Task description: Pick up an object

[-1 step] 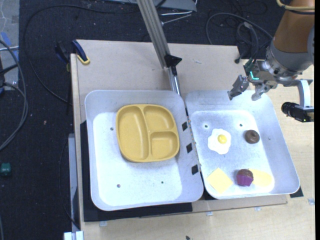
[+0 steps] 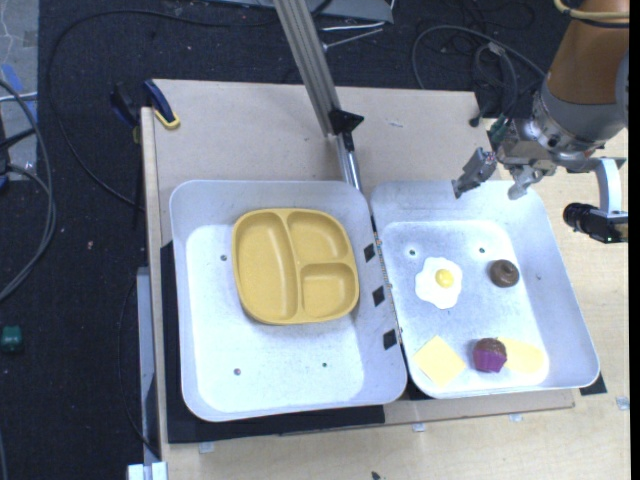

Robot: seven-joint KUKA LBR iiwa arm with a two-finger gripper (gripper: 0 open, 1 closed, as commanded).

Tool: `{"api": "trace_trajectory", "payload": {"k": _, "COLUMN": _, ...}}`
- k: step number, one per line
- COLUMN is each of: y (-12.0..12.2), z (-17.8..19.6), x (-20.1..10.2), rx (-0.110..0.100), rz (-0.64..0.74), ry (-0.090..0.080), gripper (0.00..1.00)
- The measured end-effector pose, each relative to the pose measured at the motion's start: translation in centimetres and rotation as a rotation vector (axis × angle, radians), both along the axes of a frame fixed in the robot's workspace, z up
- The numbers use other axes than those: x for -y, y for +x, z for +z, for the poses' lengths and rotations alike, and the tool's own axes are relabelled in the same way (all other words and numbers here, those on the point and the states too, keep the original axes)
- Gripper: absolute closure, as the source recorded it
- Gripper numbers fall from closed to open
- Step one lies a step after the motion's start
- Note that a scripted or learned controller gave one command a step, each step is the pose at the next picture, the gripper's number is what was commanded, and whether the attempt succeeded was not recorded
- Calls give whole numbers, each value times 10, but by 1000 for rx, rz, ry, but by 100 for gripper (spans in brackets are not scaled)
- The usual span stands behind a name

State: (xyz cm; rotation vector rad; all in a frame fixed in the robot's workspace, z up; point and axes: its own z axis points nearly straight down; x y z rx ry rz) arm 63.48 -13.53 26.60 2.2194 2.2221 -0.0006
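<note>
Gripper (image 2: 496,178) hangs above far edge of right bin (image 2: 560,268), fingers spread apart, nothing between them.

Right bin, five things: one fried egg (image 2: 439,282) near centre, roundish, no clear long axis; one brown doughnut (image 2: 503,273) just beside it toward right edge; one yellow cheese slice (image 2: 439,360) at near-left corner, turned cornerwise; one purple round piece (image 2: 489,355) near near edge, touching second yellow slice (image 2: 526,357).

Left bin (image 2: 200,298): one yellow divided plate (image 2: 296,265), three compartments, long axis running far to near.

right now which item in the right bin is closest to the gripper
The brown donut. It lies at the bin's far right, just below the open gripper; the fried egg sits further left, and the purple piece and yellow slices lie along the near edge.
</note>
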Motion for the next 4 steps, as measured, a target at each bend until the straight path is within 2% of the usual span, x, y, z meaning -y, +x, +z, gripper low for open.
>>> {"api": "trace_trajectory", "payload": {"k": 3, "y": -11, "z": -170, "x": 7, "rx": -4, "rz": -1, "ry": 1, "gripper": 0}}
{"api": "trace_trajectory", "payload": {"k": 4, "y": -9, "z": -157, "x": 7, "rx": 2, "rz": -2, "ry": 0, "gripper": 100}}
